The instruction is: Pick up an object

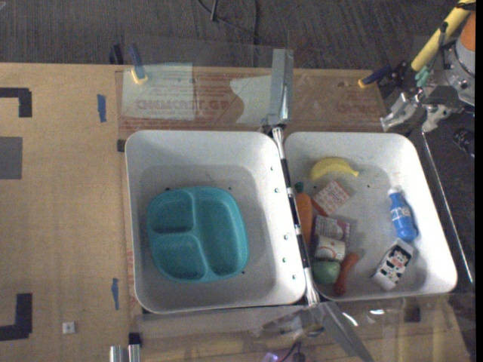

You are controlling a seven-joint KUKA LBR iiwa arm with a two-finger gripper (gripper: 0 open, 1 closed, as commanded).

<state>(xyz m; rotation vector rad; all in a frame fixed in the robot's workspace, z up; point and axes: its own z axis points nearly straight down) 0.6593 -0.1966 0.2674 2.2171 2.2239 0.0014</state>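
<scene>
The right bin holds several small items. A yellow banana lies at the back, with an orange carrot along the left wall. Near them are a pink-and-white packet, a purple packet, a white can, a green fruit and a red sausage-shaped piece. A blue bottle and a cow-patterned carton lie on the right side. My gripper hangs over the bench just behind the bin's back right corner, open, with nothing between its fingers.
The left bin contains a teal divided plate. A metal divider stands behind the seam between the bins. Blue tape marks sit on the brown bench to the left.
</scene>
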